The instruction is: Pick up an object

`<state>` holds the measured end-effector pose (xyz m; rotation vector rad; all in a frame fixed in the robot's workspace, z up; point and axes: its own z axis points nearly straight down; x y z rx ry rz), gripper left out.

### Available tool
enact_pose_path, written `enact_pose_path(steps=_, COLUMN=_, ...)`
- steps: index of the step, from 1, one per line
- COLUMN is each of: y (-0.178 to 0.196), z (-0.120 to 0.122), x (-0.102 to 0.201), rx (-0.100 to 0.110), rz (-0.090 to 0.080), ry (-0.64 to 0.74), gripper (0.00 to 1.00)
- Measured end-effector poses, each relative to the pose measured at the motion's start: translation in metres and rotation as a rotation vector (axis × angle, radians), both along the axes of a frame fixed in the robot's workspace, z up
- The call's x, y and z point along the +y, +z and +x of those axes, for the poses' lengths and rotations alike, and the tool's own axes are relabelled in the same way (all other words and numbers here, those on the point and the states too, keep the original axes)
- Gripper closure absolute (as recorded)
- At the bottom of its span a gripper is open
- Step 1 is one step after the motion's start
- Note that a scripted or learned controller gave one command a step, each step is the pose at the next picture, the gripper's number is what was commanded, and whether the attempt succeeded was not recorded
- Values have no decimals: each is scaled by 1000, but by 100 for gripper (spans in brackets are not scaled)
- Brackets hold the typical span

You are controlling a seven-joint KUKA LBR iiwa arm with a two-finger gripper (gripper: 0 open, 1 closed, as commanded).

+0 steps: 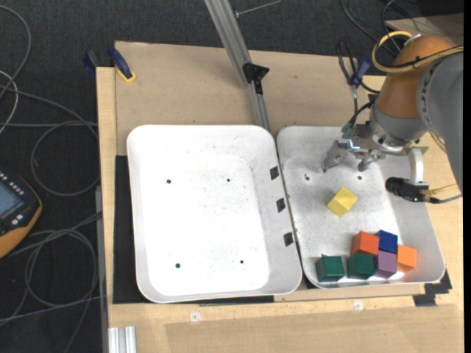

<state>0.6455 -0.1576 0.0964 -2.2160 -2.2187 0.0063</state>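
My gripper (344, 160) hangs over the far part of the right bin (309, 197), its two fingers spread open with nothing between them. A yellow block (342, 201) lies alone in the bin's middle, just in front of the gripper and apart from it. Along the near edge sits a cluster of blocks: two green ones (331, 268), an orange one (364, 243), a blue one (387, 240), a purple one (386, 263) and a second orange one (406, 257).
The left bin (199, 212) lies beside the right one. A slanted metal pole (235, 43) rises behind the bins. A black cable and connector (405, 188) hang by the wrist at the right bin's edge. Cables lie on the floor at left.
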Motion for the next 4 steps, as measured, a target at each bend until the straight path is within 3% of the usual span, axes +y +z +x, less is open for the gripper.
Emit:
enact_pose_path(steps=1, y=15, z=3, x=0, rx=-9, rz=-1, ry=1, gripper=100)
enact_pose_path(steps=4, y=169, z=16, x=-14, rx=-17, rz=-4, ry=1, gripper=100)
